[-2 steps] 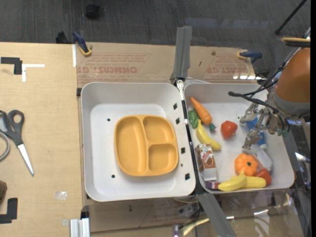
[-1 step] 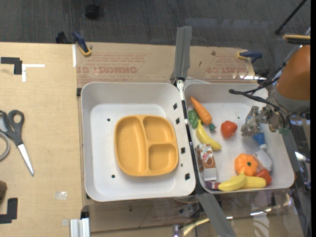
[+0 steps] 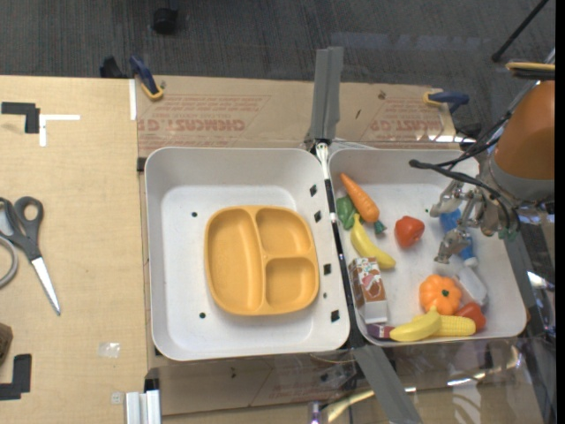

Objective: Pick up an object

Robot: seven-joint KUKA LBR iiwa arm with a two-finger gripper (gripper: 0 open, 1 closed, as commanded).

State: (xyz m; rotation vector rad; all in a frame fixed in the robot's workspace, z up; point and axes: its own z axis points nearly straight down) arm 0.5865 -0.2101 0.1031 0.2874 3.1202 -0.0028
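Metal fingers of the gripper [image 3: 461, 228] hang spread and empty near the right bin's [image 3: 415, 168] right wall, above a pale blue object [image 3: 466, 256], so closing may clip the neighbouring pumpkin [image 3: 440, 293] or slide off that small item.

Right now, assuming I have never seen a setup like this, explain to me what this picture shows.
One camera looks down at a slant on a bench with two white bins. The left bin holds a yellow divided plate. The right bin holds toy food: a carrot, a tomato, a banana, a small pumpkin and corn. The robot arm reaches in from the right; its end effector hangs over the right bin. I see nothing between its fingers. Scissors lie on the bench.
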